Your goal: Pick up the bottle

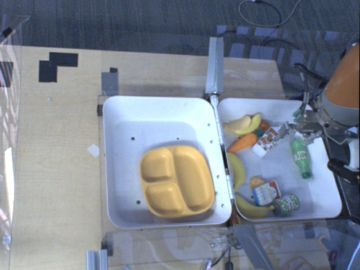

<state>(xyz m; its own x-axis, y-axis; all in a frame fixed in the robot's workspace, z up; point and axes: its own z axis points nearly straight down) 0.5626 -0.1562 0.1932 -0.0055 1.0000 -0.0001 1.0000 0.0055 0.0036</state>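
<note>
Down front, a banana (pixel 251 208) hugs the right bin's (pixel 332 210) near wall; green bottle (pixel 301 158) lies flat mid-right, tool (pixel 304 127) just above it, grip state impossible to tell.

No legible text; labels on the bottle (pixel 301 158) and cartons are too blurred.

Green bottle (pixel 301 158) lies in right bin (pixel 332 207); end effector (pixel 304 124) just above it; yellow tray (pixel 176 180) in left bin (pixel 121 151)
</note>
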